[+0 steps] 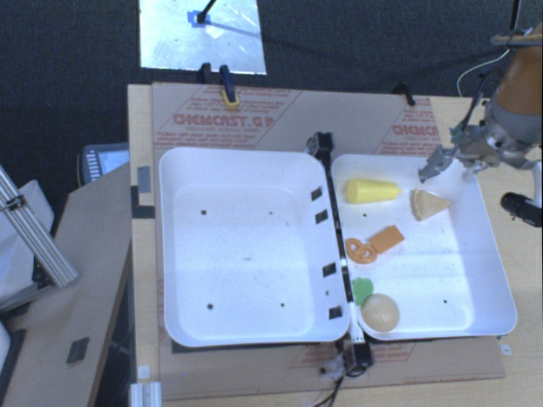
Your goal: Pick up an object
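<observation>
Reaching in from the right above the far corner of the right bin [499, 305]: grey arm [517, 113] with orange band, gripper [454, 166] pointing down and leftward over the white floor. Jaws parted, a strip of bare bin showing between them, nothing gripped. Just below and left of the gripper, apart from it: a pale beige wedge [429, 203] lying flat near the bin's far end. Left of the wedge, near the divider between the bins: a yellow cone-shaped piece [372, 191] on its side, narrow end toward the right. Nearer the middle of the same bin: a small orange block [387, 238], tilted, touching or nearly touching an orange pretzel-like ring [361, 251] beside the divider. At the near left corner: a green piece [363, 289] against the wall, and just beside it a beige ball [380, 312]. All six things down on the bin floor, none lifted. Left bin [170, 170] alongside, joined by black clips along the shared edge. Under both bins: a brown printed sheet [254, 117] on the counter [526, 253]. Beyond the far edge: a shiny foil square [202, 24] on dark carpet, and a blue-and-yellow clamp [227, 87] at the sheet's rim.
</observation>
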Tool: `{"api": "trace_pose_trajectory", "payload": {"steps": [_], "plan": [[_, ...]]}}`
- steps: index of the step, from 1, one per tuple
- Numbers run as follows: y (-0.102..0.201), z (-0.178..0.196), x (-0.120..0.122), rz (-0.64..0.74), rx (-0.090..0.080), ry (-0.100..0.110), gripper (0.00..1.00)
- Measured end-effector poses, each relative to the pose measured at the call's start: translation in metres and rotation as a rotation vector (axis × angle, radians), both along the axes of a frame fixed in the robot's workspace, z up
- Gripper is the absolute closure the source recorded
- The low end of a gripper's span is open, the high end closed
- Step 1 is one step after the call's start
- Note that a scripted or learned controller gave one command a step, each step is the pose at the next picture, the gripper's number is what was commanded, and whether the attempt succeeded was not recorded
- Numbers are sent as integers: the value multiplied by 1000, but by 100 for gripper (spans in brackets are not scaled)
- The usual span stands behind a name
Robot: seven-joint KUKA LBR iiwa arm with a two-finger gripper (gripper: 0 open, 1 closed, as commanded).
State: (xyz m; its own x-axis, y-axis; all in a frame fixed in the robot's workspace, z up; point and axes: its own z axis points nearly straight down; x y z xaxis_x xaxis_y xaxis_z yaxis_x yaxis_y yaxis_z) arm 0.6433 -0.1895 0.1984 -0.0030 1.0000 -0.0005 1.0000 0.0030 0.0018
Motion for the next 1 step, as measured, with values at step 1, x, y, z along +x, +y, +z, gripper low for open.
{"api": "trace_pose_trajectory", "payload": {"steps": [1], "plan": [[3,-98,-10,0,-3,-11,0]]}}
